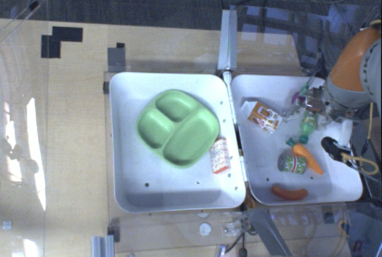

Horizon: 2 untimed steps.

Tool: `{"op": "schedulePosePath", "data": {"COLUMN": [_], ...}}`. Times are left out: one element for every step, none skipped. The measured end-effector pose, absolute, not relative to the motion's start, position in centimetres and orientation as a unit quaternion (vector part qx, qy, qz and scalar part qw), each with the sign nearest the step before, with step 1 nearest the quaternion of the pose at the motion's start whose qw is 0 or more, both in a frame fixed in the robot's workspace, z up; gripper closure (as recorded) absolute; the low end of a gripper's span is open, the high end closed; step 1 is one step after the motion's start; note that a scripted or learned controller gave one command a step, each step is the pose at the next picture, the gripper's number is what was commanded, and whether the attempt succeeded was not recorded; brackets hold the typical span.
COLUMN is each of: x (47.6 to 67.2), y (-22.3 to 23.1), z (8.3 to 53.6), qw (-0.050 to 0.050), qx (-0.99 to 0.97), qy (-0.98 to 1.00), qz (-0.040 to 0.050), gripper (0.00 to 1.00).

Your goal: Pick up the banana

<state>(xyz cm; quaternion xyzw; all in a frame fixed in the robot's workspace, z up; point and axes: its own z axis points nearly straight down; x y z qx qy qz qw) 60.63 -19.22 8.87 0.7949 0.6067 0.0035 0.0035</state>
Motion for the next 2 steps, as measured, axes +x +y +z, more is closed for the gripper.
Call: {"op": "schedulePosePath", "data": {"x": [60.8, 62.9], "y": [-19.1, -13.7], "z": [10.0, 17.1], "qw": [0.005, 0.002], "qx": [0.793, 0.752], "qy": [0.609, 0.659], "qz": [0.005, 0.0026], "gripper": [1.0, 1.0]}}
